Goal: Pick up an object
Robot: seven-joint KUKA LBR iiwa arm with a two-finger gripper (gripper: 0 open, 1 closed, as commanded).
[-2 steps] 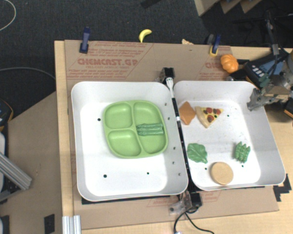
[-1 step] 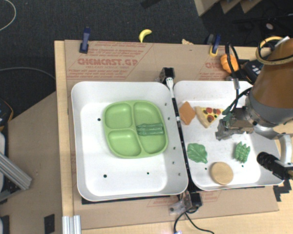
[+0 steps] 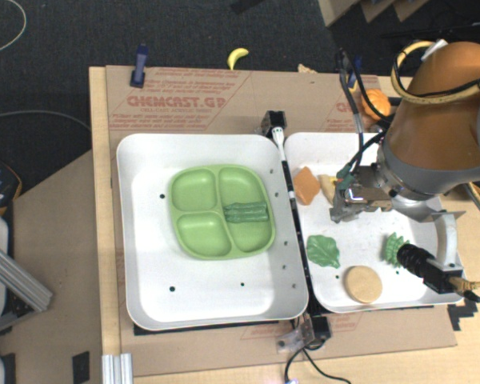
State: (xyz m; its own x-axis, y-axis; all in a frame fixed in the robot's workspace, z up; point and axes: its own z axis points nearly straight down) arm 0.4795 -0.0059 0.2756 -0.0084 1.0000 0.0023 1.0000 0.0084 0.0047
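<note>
The gripper [image 3: 346,206] hangs over the right bin [image 3: 330,146], just beside an orange block [image 3: 306,186] whose long axis runs up-down in view. I cannot tell its grip state. A green plate [image 3: 194,190] sits in the left bin [image 3: 144,238]

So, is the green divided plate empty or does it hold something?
Not empty. The green plate in the left bin holds a darker green piece in its lower right compartment.

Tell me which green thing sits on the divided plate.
The dark green ridged piece, lying in a right-hand compartment of the green plate in the left bin. The leafy piece and the spiky piece lie in the right bin.
</note>
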